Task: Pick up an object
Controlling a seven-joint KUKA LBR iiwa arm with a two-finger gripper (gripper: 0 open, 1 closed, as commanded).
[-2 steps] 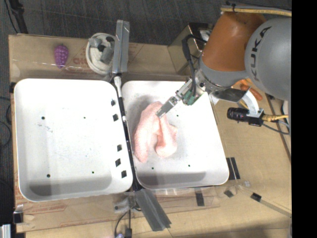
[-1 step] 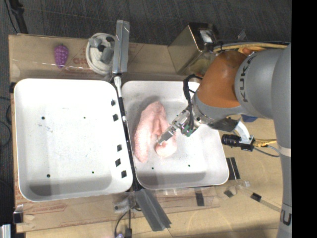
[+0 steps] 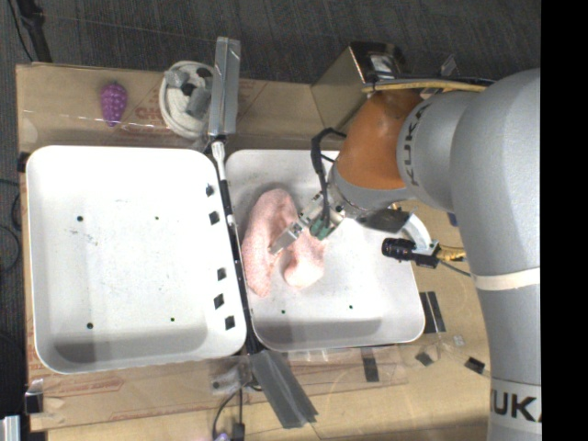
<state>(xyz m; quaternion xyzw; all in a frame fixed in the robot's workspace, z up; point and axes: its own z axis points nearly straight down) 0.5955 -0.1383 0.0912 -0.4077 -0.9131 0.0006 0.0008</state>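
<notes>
Pink soft object (image 3: 271, 237) is lying in the right bin (image 3: 395, 324), directly beneath the pincer (image 3: 299, 232), whose fingers are spreading open over it, apparently lining up a grasp; nothing is sitting between them. Farther off, the left bin (image 3: 119, 237) is sitting alongside

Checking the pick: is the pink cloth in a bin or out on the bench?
In: the pink cloth lies crumpled in the right bin.
</notes>
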